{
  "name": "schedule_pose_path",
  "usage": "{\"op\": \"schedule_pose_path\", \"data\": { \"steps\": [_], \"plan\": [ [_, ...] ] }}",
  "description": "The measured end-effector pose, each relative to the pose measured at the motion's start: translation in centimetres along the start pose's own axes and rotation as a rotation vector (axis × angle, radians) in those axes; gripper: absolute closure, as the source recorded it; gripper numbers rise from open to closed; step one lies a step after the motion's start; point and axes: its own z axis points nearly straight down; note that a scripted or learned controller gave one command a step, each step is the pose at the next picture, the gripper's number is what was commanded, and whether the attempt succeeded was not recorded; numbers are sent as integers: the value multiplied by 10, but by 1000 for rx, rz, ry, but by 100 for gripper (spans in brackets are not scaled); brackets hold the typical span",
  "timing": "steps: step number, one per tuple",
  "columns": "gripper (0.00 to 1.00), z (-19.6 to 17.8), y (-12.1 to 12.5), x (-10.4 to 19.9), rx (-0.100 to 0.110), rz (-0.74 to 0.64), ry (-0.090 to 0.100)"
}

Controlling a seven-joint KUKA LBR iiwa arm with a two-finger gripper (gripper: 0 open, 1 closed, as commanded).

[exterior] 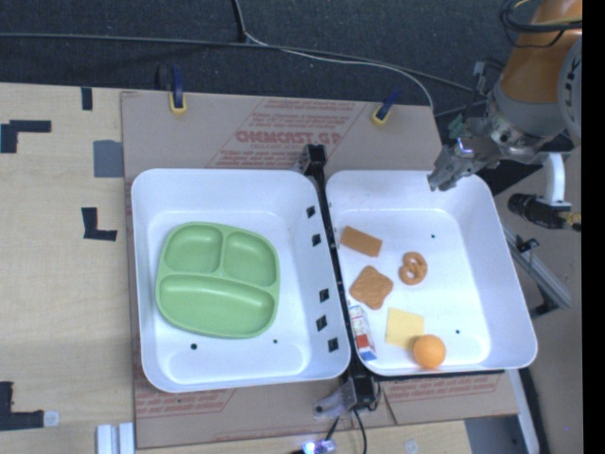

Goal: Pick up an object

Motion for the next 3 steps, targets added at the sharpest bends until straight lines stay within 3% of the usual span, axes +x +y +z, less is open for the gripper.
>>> {"op": "schedule_pose_path", "data": {
  "steps": [3],
  "plan": [
    [100, 15, -7, 158, 1, -2, 1]
  ]
}}
